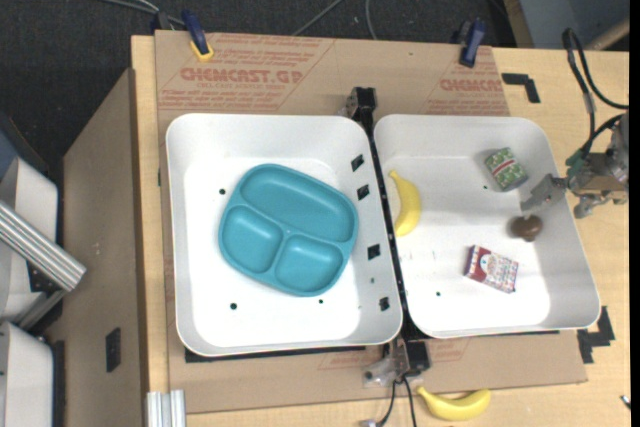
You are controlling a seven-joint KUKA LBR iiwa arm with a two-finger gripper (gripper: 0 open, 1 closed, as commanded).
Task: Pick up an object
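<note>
Risk: glossy red-and-white carton (490,268) lying flat in right bin (455,310), likely skidding under a pinch. Beyond, candidate brown rounded lump (527,227) sitting just beside gripper (572,185), probably rolling if nudged. Hovering at bin's right rim; opening impossible to tell. Farther, crinkly green packet (505,169).

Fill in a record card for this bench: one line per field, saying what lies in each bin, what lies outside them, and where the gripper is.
left bin: holds a teal divided plate
right bin: banana against its left wall; green packet at upper right; small brown object near the right wall; red and white carton lower down
outside the bins: second banana on the bench's front edge
gripper: at the right bin's right side, just above the small brown object; fingers too unclear to judge
clamps: two blue ones on the bench's back edge
</note>
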